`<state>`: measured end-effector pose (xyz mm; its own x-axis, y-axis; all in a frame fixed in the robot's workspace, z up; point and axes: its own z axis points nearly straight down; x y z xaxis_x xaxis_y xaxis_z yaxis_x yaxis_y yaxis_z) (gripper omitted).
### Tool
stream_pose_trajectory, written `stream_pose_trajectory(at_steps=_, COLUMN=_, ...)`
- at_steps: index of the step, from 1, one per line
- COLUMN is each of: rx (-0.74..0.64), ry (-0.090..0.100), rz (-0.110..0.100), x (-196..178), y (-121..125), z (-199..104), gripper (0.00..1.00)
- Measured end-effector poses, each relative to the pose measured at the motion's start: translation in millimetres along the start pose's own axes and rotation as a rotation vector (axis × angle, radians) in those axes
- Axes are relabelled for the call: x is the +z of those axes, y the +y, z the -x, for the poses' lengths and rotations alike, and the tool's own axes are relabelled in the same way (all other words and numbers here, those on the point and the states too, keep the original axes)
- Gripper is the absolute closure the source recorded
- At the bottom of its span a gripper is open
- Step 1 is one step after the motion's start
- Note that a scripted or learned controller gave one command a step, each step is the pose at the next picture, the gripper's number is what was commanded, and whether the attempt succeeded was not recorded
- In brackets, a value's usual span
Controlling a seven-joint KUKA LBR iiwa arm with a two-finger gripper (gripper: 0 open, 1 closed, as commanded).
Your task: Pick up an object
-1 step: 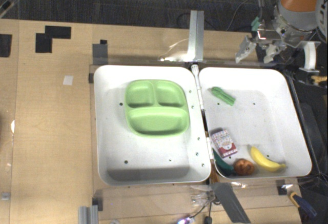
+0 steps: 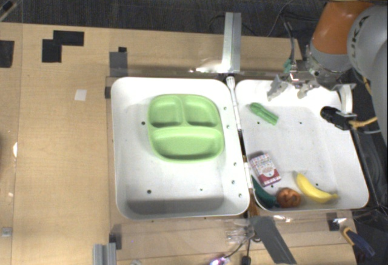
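In the right bin lie a small green cylinder-like piece near the back left, a red and white carton, a yellow banana and a reddish-brown round fruit beside a dark teal item at the front. My gripper hangs over the bin's back edge, up and to the right of the green piece. It is open, with nothing between its fingers.
A green divided plate lies in the left bin. A metal post stands behind the wall between the two bins. The arm's orange band is at the upper right.
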<state>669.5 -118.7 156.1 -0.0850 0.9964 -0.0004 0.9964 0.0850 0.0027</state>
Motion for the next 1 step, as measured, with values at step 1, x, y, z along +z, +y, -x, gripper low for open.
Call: stream_pose_trajectory(at_steps=1, rx=-0.139, ry=-0.001, rz=0.006, x=67.4, y=2.5, z=-19.2, gripper=0.0)
